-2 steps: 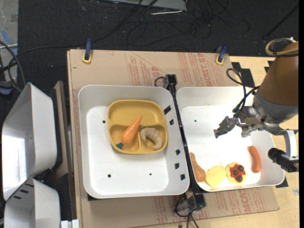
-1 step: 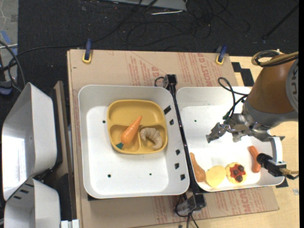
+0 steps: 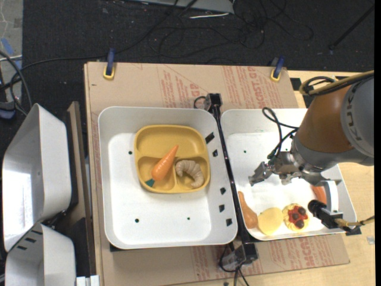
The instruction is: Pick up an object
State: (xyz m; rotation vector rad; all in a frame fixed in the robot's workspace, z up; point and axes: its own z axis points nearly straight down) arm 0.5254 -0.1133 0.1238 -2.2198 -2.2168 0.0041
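While the left bin point(image 3: 119, 219) holds a glossy yellow sectioned plate point(image 3: 143, 142) with a tapered orange carrot point(image 3: 165, 163) and a curled, ridged beige shrimp point(image 3: 190, 171), the right bin point(image 3: 250, 130) has a slim orange piece point(image 3: 247, 210), a smooth pale-yellow disc point(image 3: 270, 220) and a bumpy tart with red berries point(image 3: 295, 215) along its near edge. Metal tool point(image 3: 259, 176) hangs just above them, clamped on nothing; can't tell its spread.

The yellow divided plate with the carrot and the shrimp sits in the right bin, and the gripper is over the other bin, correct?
Not quite. The camera view shows the yellow divided plate, with the carrot and the shrimp, in the left bin. The gripper is over the other one, the right bin.
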